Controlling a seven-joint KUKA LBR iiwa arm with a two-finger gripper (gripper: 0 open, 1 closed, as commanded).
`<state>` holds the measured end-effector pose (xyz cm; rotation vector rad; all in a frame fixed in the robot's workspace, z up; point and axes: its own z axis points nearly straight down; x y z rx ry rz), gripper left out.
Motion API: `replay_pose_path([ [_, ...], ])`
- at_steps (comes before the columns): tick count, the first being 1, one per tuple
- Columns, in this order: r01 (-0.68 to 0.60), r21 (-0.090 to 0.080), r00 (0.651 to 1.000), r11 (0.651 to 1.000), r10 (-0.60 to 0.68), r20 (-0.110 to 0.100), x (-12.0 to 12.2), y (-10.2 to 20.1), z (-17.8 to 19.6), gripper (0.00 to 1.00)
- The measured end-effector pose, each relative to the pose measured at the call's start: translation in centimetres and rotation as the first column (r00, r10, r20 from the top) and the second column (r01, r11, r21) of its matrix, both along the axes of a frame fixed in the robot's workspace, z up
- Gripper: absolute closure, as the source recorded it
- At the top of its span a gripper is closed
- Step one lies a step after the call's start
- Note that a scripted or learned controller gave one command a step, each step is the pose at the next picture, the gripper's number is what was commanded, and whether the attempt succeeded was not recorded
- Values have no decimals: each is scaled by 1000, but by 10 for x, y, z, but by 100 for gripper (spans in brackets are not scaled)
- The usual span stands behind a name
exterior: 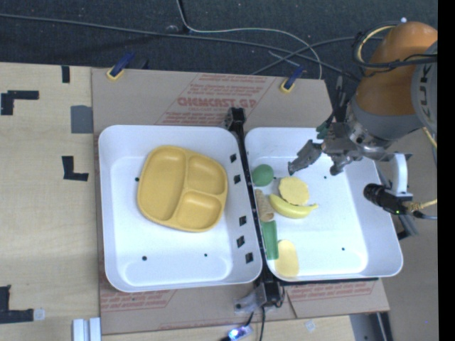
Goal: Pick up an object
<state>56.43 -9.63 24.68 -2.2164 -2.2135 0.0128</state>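
The jaws stand apart with nothing between them — the gripper (316, 160) hangs in the upper part of the right bin (355, 212), right of the frame's centre, one dark finger reaching down-left toward the toys and the other pointing down at bare white floor. The nearest things to pick lie below and to the left of it: a pale yellow round piece (293, 189) sitting against a yellow banana (290, 209), whose long axis runs roughly left to right with a slight curve, its tip pointing right. Farther left, close to the divider between the bins, are a green ball (262, 175), a small tan piece (264, 204), a green stick (270, 239) lying top to bottom, and a pale yellow lump (287, 258) near the bin's lower edge. The left bin (117, 212) holds a yellow divided plate (182, 188), well apart from the gripper. As I judge it, the coming move turns on a short shift down and left — the round piece and banana are closest, and closing across the banana's short width would suit its lie better than along its length.
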Motion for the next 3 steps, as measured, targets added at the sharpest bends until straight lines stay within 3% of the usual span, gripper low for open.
replay_pose_path([
  [1, -2, -1, 1000, 1000, 2, 11, 2, 0, 5, 0],
  [2, -3, -1, 1000, 1000, 3, 5, 10, 4, -53, 0],
  [3, -2, -1, 1000, 1000, 2, 5, 1, 3, -101, 0],
])
